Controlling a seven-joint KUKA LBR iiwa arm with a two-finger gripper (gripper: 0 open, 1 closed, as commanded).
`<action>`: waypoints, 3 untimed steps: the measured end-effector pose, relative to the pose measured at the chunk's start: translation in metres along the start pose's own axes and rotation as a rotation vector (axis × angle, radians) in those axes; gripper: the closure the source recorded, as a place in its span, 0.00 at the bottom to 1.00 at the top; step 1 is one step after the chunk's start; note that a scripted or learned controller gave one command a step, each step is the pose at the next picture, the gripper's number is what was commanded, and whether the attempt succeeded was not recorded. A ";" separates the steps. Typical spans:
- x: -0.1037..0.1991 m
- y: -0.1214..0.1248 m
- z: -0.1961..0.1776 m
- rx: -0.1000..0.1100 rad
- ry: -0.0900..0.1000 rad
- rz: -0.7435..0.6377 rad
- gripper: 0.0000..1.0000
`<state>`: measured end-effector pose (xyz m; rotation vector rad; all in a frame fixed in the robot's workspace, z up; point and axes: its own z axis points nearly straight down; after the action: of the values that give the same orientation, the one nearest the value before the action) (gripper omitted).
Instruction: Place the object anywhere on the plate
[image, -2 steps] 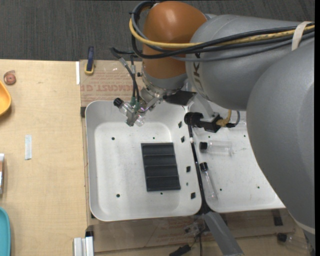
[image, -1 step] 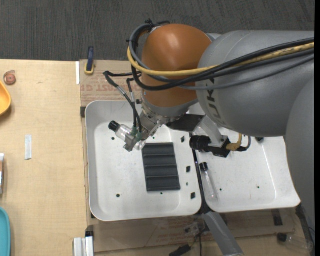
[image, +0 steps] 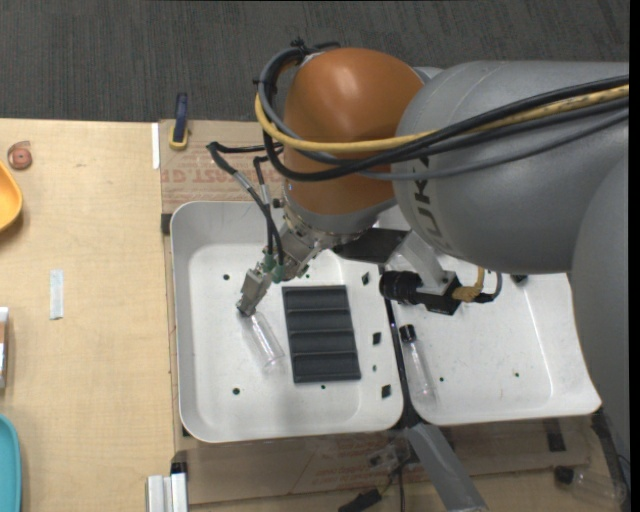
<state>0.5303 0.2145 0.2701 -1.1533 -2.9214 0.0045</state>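
Over the bin on the view's left (image: 205, 395), the gripper (image: 249, 297) hangs low at the end of the grey arm (image: 500, 150), its tip right at the upper end of a clear tube-like object (image: 264, 340) that lies on the bin floor. Whether the gripper is open or closed cannot be told from this angle, and nothing shows that it holds the tube. The tube lies just beside the left edge of the dark ridged plate (image: 322, 335), roughly parallel to it and apparently not on it. A second clear tube (image: 417, 362) lies in the other bin (image: 540, 385), near the wall between the two bins. Judging from this, the task is at its early stage: the object nearest the gripper looks like the one meant, and it rests on the white floor, so the grasp, the lift and the short carry sideways onto the plate are all left to do. The plate's ridged top carries nothing.
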 end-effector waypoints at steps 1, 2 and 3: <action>-0.001 0.000 -0.008 0.002 -0.001 0.002 1.00; 0.045 -0.028 0.004 -0.001 0.001 -0.336 1.00; -0.017 0.032 -0.007 -0.004 -0.002 -0.557 1.00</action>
<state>0.5645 0.2269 0.2770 -0.3063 -3.1286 -0.0001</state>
